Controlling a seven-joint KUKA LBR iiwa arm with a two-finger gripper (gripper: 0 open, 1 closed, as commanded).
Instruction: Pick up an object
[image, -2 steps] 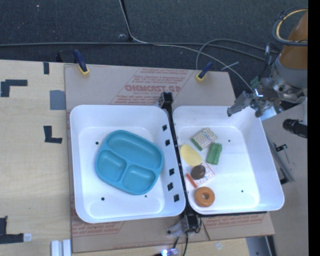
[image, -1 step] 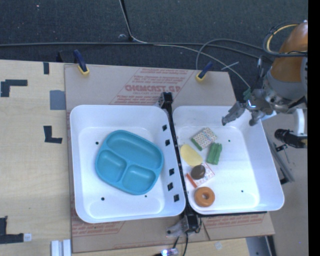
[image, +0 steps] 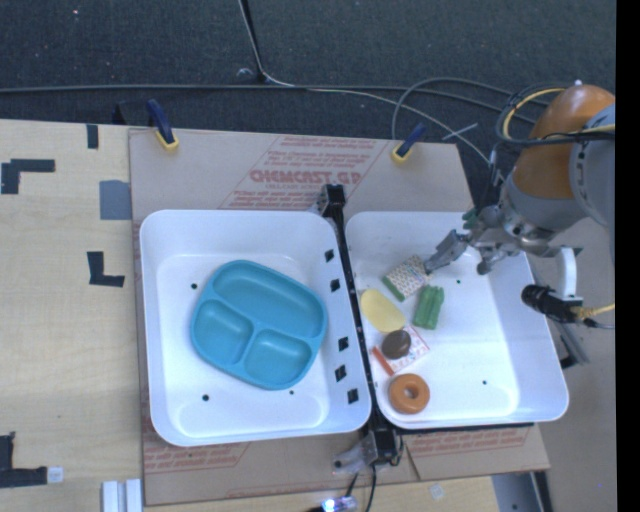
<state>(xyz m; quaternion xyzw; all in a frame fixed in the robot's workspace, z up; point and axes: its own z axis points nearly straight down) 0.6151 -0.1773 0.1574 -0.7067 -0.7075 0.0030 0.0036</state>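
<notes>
Gripper (image: 462, 250) hung just right of the patterned packet (image: 405, 276), finger state indeterminable, nothing visibly held; green block (image: 429, 307), yellow piece (image: 381, 309) and doughnut (image: 409, 393) clustered below that packet, apparently awaiting picking.

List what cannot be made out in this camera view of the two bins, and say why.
- Gripper: blurred and small against the white right bin; open or shut cannot be told.
- Patterned packet: print too small to read.
- Dark round item: too small to identify; partly covers a flat wrapper.
- Arm: cut off by the right edge.
</notes>
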